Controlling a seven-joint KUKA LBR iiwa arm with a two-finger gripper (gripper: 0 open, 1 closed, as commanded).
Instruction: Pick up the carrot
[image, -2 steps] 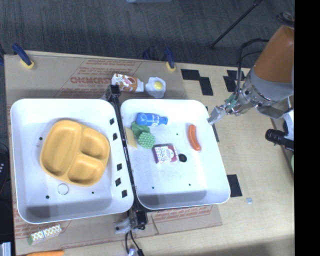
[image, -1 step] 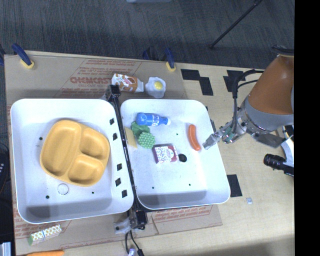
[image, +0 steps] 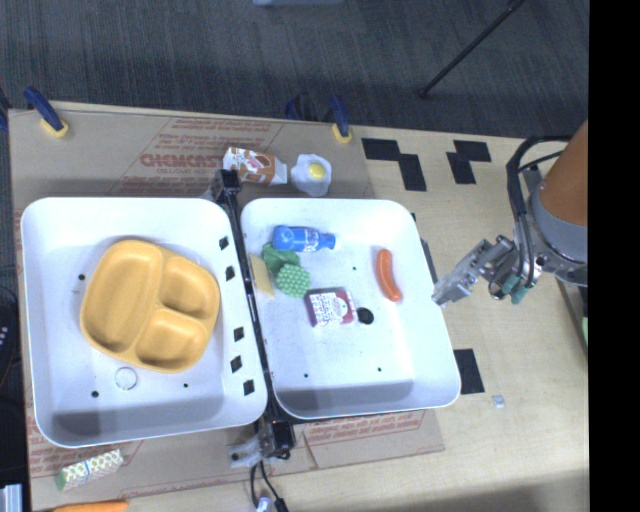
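The gripper (image: 462, 284) hangs over the bare bench (image: 520, 400), just outside the right bin's right rim, at about three o'clock from that bin's centre. Its fingers point left toward the bin; whether they stand apart or together I cannot tell, and nothing shows between them. Behind it the grey arm (image: 560, 225) with its orange band runs off to the right.

The nearest thing inside the right bin (image: 400, 390) is the carrot (image: 388, 274), a small orange piece lying lengthwise toward the bin's right side, at nine o'clock from the gripper and apart from it. Just below the carrot sits a dark round spot (image: 365, 317), and beside that a maroon packet (image: 329, 306). Farther left lie a green knobbly toy (image: 291, 279), a blue bottle (image: 302, 239) at twelve o'clock from it, and a pale yellow wedge (image: 262, 274) against the left wall.

The left bin (image: 50, 400) holds a yellow divided plate (image: 150, 303). Beyond the bins, at twelve o'clock, rest a small brown carton (image: 250, 165) and a white-and-yellow object (image: 312, 174).
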